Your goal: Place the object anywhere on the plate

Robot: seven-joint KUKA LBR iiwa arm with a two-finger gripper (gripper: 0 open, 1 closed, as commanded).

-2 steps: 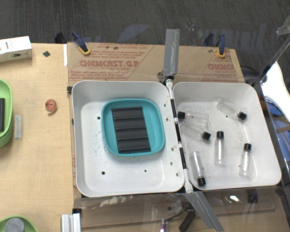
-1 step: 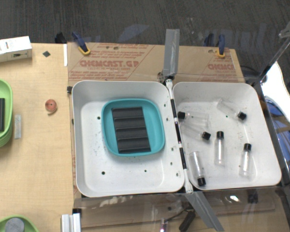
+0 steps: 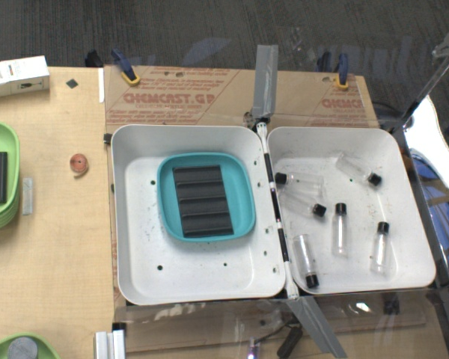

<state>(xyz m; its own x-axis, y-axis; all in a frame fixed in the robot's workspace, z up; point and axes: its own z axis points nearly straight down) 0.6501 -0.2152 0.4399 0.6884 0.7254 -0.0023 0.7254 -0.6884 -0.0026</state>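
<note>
We are not reaching over the left bin [image 3: 135, 275] or the right bin [image 3: 405, 256]. We are not touching or holding anything in them.
</note>
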